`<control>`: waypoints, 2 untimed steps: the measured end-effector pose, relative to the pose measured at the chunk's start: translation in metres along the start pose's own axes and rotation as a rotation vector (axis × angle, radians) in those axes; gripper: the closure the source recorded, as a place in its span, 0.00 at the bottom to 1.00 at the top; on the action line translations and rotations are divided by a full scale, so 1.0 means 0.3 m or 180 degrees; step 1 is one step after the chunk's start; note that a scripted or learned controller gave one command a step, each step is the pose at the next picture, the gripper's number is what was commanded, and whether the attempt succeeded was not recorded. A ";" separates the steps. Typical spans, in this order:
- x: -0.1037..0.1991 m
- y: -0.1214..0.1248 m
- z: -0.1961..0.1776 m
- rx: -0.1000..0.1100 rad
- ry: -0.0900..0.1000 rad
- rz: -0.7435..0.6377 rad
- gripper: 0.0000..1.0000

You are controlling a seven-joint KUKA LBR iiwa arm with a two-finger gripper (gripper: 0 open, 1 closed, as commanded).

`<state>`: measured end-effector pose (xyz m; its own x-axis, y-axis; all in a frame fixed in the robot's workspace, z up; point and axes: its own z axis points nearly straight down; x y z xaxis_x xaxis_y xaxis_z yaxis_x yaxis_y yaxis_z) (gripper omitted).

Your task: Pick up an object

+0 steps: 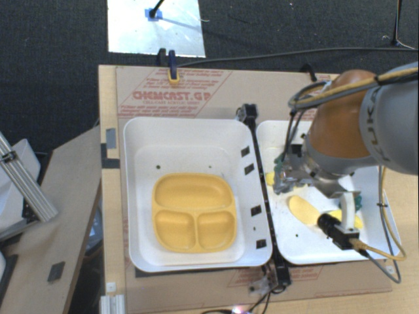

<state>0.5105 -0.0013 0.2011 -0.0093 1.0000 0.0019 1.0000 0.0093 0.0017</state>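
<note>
Over in the left bin [141,149], a yellow tray [194,211] with three parts lies flat, room all around. The arm [357,126] hides much of the right bin [288,247]. A yellow banana-like thing [306,210] lies below the gripper [280,178].

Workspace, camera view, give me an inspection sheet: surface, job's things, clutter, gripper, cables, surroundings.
Surface: cardboard-covered bench printed CHEMCAST, bearing a left bin and a right bin side by side.
Job's things: yellow divided tray lying flat in the left bin; pale yellow oval piece in the right bin, beside a brighter yellow item partly hidden by the arm.
Clutter: blue and yellow clamp at the bench's far edge.
Gripper: gripper low over the right bin near the divider; finger state unclear.
Cables: black cable across the far edge; tan cable at the near right.
Surroundings: dark carpet, metal sheet on it.
</note>
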 end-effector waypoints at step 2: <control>0.361 -0.006 -0.061 -0.0003 0.0004 -0.0004 1.00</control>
